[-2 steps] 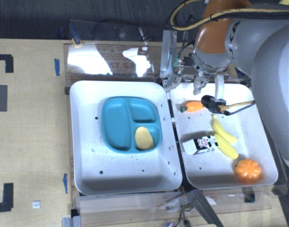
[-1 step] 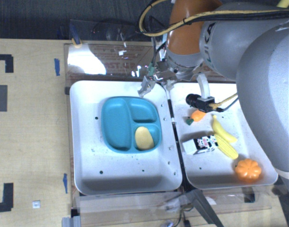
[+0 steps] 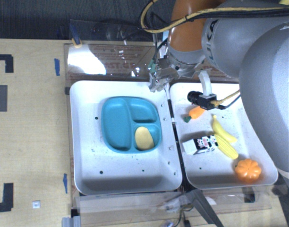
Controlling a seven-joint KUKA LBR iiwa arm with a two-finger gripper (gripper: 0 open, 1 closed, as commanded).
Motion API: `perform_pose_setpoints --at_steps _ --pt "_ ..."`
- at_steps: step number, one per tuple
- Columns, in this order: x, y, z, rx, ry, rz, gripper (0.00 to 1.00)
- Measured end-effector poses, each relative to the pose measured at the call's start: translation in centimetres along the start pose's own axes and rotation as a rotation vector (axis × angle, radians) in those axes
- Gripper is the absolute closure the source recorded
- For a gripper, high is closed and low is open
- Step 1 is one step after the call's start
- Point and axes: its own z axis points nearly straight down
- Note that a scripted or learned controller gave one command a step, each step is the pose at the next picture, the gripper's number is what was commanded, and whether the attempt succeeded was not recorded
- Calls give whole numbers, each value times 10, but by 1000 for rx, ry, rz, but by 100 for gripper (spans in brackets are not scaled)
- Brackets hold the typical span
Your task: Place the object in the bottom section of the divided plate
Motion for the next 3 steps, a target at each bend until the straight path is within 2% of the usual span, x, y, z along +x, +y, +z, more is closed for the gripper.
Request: perform_pose_setpoints --at_steps 1,2,3 --pt "10 1 12 10 2 -144 100" --pt "94 24 27 8 2 152 100" --pt "95 25 15 3 2 150 100"
